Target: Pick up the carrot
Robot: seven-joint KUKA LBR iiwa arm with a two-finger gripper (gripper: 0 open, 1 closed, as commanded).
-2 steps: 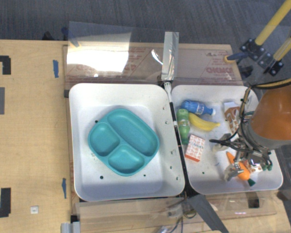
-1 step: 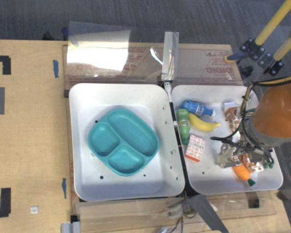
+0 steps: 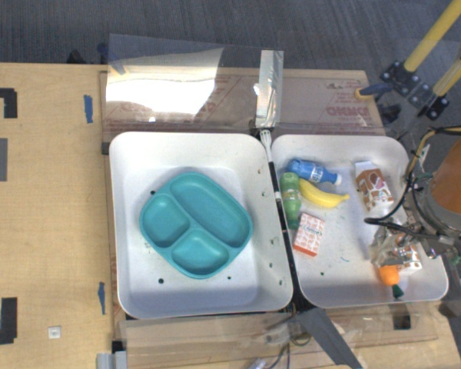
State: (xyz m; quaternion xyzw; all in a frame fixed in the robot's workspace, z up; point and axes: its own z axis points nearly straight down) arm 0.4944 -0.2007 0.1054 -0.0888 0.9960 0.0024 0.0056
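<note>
Camera view: pincer (image 3: 394, 254) sits over the carrot (image 3: 389, 274) in the right bin (image 3: 346, 287); grip state unclear.

Hand (image 3: 397, 254) low over orange carrot (image 3: 388, 274) at right bin's (image 3: 338, 283) near-right corner.

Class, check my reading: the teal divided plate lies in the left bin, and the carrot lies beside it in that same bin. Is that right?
Not quite. The teal divided plate does lie in the left bin, but the carrot lies in the right bin, near its front right corner, under the gripper. The camera view shows this.
</note>
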